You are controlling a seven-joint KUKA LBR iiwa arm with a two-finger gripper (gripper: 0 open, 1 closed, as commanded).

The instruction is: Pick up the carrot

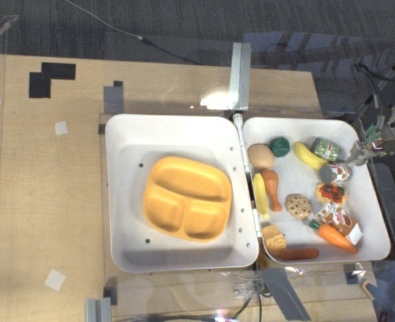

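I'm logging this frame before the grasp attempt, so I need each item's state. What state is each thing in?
carrot: lying flat in the right bin, near its front right corner, not held.
gripper: at the right bin's right rim, away from the carrot.
yellow tray: right side up in the left bin.
banana: lying flat.
drumstick: lying flat.
cookie: lying flat.
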